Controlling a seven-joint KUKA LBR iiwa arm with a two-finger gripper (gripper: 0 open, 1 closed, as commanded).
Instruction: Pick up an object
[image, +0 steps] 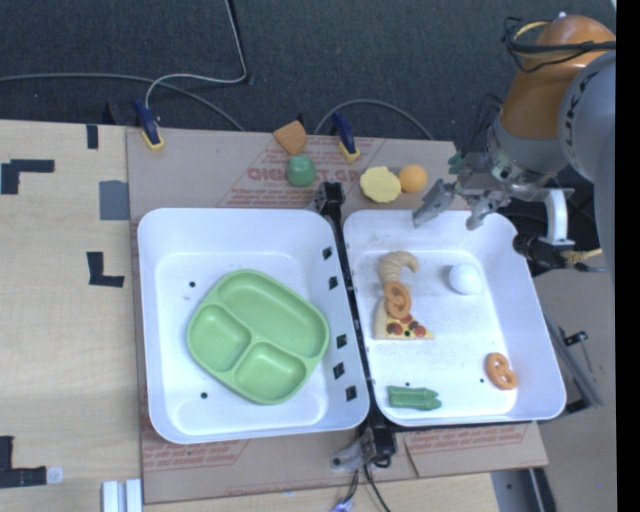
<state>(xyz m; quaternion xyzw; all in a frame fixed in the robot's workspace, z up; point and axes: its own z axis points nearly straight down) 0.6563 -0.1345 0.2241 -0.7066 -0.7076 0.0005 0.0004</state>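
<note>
Grey two-finger gripper (452, 206) hung spread and empty over the right white bin's (530, 330) far rim, so descending risked striking plastic instead of the white egg-shaped toy (464, 278).

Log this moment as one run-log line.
gripper: open, above right bin far rim, holding nothing | right bin: croissant, pizza slice, white egg, pretzel, green pickle | left bin: green divided plate

The arm (590, 100) is grey with one orange band. Black cables run around it. Its gripper (452, 208) has two grey fingers.
</note>
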